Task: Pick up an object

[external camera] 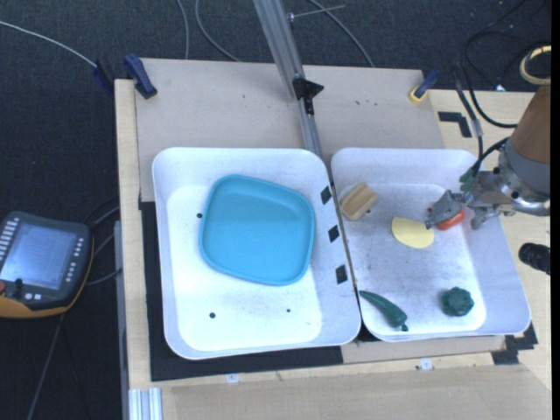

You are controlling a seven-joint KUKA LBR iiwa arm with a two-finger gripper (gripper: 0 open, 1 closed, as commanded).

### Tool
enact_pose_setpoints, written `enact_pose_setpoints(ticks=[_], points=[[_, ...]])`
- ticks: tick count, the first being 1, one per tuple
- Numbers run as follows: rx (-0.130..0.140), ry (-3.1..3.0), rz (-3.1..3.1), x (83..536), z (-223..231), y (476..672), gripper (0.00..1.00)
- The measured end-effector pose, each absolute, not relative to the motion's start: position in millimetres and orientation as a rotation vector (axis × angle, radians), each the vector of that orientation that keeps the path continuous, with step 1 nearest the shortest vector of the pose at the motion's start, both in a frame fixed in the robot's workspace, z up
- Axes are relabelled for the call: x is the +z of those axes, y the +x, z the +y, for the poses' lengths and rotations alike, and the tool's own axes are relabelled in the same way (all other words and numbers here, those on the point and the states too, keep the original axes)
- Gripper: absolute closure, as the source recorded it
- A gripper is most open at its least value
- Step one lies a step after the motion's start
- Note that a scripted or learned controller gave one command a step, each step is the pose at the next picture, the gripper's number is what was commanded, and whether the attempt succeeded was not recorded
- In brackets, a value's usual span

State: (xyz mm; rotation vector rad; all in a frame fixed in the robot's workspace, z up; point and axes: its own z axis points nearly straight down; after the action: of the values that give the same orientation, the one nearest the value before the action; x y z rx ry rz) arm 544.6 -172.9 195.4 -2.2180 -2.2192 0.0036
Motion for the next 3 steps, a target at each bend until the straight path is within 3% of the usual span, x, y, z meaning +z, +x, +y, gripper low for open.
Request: enact_pose_setpoints(ticks=[2,3], points=[[0.003,-2.219,-2.219,93,-178,550.5,0.00],[-0.002,-2.222,-2.223,106,-178,552.2,1.00]])
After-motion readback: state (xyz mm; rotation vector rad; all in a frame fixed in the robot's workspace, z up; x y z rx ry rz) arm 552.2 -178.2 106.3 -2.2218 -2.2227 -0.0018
